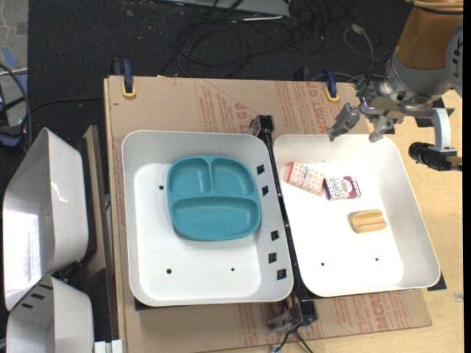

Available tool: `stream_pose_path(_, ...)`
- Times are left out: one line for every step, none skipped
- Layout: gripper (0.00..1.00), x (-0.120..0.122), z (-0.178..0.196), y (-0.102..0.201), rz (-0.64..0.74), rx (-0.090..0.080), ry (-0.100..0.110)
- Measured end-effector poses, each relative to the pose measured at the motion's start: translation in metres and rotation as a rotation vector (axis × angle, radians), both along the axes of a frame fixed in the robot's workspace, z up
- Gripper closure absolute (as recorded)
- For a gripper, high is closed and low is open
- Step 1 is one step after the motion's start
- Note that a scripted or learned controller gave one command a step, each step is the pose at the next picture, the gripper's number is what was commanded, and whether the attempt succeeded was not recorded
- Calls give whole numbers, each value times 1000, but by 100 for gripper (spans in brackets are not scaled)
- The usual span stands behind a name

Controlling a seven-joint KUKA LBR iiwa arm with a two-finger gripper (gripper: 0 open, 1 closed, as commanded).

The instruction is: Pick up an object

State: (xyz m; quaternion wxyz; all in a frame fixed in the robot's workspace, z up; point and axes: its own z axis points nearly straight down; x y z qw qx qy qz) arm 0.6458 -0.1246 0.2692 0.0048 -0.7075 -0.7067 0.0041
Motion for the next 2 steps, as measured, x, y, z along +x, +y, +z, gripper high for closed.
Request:
stream_pose_path(0,2,8,0,2,-1,-13)
stream_pose_path(0,-5,-38,2,0,-1,-9)
